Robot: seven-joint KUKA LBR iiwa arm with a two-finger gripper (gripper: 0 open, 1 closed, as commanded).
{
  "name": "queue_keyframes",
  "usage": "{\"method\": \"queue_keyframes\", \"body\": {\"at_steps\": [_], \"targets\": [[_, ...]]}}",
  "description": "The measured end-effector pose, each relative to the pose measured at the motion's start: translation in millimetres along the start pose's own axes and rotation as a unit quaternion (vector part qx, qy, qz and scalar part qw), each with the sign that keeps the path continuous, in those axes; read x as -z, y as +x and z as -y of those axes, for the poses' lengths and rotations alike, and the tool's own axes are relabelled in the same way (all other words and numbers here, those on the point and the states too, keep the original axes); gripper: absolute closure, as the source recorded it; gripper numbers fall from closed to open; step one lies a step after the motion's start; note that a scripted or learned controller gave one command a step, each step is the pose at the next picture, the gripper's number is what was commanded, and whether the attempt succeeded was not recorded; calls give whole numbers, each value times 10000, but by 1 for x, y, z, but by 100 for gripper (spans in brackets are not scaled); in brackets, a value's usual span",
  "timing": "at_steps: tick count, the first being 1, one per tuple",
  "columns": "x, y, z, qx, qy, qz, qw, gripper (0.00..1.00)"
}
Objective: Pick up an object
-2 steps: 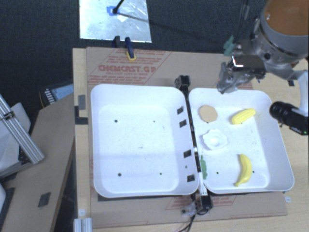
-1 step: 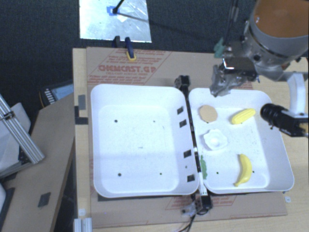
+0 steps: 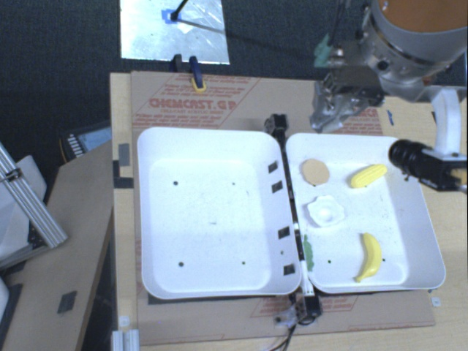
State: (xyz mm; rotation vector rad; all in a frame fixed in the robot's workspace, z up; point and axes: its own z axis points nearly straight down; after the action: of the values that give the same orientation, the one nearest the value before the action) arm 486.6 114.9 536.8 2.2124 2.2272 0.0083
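The right bin (image 3: pixel 420 218) holds a round tan disc (image 3: pixel 315 172), a short yellow piece (image 3: pixel 368 175), a white lumpy object (image 3: pixel 325 212) and a yellow banana (image 3: pixel 371 257). A small green item (image 3: pixel 308 254) lies against that bin's left wall. My gripper (image 3: pixel 330 119) hangs above the far left corner of the right bin, over the cardboard just behind the rim. It is well above the objects and touches none of them. The tan disc is the nearest object, a little in front of it.
The left bin (image 3: pixel 212 210) sits beside the right one, joined by a dark clipped divider (image 3: pixel 289 203). A black cylindrical fixture (image 3: pixel 420 163) juts over the right bin's far right edge. A blue and yellow clamp (image 3: pixel 196 75) stands behind the bins.
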Motion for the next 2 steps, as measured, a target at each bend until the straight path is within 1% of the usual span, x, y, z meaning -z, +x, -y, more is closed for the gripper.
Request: {"method": "queue_keyframes", "body": {"at_steps": [1, 2], "targets": [[-147, -35, 2, -47, 92, 28, 9999, 100], [7, 17, 0, 14, -70, -24, 10000, 100]]}}
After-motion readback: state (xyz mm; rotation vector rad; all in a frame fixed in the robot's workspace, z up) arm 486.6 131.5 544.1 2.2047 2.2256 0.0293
